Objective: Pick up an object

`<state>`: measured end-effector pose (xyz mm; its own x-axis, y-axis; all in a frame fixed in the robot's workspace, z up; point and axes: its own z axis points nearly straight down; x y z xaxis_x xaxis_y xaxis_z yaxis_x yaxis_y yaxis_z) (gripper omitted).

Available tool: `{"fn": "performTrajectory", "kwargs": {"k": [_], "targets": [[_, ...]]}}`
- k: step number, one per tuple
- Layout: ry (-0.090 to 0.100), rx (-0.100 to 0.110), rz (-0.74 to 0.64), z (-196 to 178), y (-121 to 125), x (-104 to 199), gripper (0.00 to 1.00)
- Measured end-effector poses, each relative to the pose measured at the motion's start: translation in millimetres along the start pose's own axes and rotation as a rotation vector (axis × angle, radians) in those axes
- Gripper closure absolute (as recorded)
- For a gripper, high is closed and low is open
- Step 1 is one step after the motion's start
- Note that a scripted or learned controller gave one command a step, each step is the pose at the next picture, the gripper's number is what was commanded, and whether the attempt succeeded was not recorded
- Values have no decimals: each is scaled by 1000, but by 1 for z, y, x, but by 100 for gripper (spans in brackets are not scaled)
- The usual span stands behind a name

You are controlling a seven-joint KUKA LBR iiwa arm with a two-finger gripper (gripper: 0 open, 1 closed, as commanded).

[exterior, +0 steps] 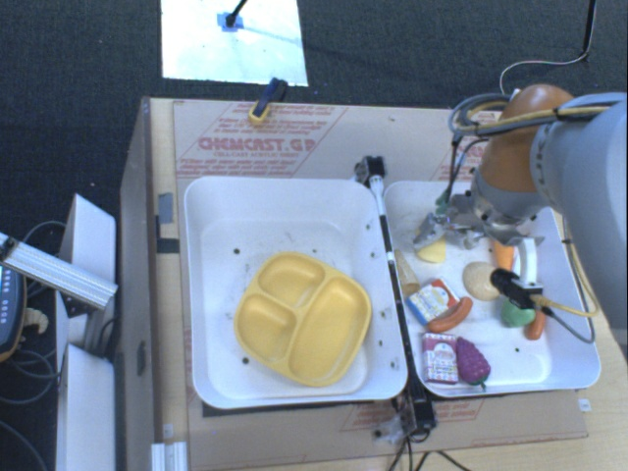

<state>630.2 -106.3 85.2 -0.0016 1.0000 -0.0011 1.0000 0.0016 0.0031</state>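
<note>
- The tool (439,232) hangs low over the far left part of the right bin (561,366), at the end of the grey arm (579,155). Whether it is open or closed cannot be told, and nothing is visibly in its hold.
- A yellow wedge (432,253) lies on the bin floor just beside the tool's tip; whether the two touch cannot be told.
- To the right of the wedge lie a round beige disc (479,281) and an orange carrot (503,256).
- Nearer the camera, a blue, white and red packet (428,300) lies against a reddish sausage (451,315). The packet's print is too small to read.
- At the near left of the bin, a red and white carton (441,357) lies beside a purple berry (473,361). The carton's label cannot be made out.
- A green piece (517,314) lies towards the bin's right side.
- The left bin (211,263) holds a yellow divided plate (302,317) with three compartments, lying flat towards its near side.
- Both bins rest on a brown sheet (324,130) laid over the counter (134,292). It is printed in red with "CHEMCAST GP"; the smaller red lines around it are not legible.
- A small blue and yellow clip (267,99) sits at the sheet's far edge.
</note>
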Motion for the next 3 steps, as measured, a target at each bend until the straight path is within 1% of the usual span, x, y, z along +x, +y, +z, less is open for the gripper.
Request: {"fn": "performTrajectory", "kwargs": {"k": [1, 2, 3], "targets": [[1, 0, -3, 0, 8, 11, 0], [1, -2, -5, -11, 9, 11, 100], [1, -2, -5, -11, 9, 11, 0]]}}
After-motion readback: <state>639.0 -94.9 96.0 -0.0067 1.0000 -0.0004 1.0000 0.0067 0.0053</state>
